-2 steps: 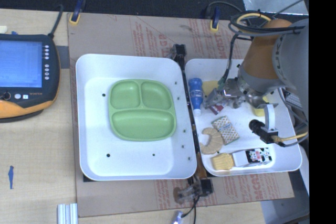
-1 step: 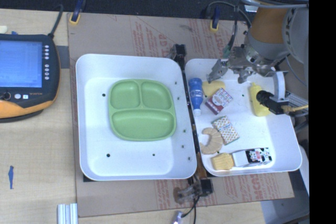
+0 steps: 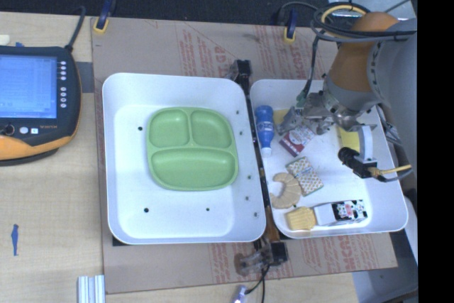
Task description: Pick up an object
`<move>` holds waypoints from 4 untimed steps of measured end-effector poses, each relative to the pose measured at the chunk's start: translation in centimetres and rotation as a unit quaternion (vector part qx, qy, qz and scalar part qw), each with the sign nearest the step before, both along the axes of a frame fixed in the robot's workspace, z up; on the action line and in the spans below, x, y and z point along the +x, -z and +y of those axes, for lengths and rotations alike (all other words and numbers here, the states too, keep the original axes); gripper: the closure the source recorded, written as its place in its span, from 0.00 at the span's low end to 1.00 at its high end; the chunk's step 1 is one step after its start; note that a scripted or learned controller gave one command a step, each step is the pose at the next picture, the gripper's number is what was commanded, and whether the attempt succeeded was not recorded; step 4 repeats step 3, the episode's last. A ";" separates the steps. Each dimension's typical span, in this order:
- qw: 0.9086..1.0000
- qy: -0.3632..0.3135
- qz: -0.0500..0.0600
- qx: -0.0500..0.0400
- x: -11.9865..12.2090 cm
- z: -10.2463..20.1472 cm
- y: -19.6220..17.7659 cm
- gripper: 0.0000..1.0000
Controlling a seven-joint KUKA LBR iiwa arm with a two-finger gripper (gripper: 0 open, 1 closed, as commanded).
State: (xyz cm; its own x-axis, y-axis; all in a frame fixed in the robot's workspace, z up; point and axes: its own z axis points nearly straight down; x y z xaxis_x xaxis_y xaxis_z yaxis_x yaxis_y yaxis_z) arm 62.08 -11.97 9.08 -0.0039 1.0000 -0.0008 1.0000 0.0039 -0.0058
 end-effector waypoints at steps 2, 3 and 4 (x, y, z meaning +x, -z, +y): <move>1.000 0.000 -0.002 0.000 0.4 -3.0 -1.3 0.00; 1.000 0.001 -0.003 -0.003 -1.6 1.4 -0.2 0.00; 1.000 0.001 -0.003 -0.003 -1.6 1.4 -0.2 0.00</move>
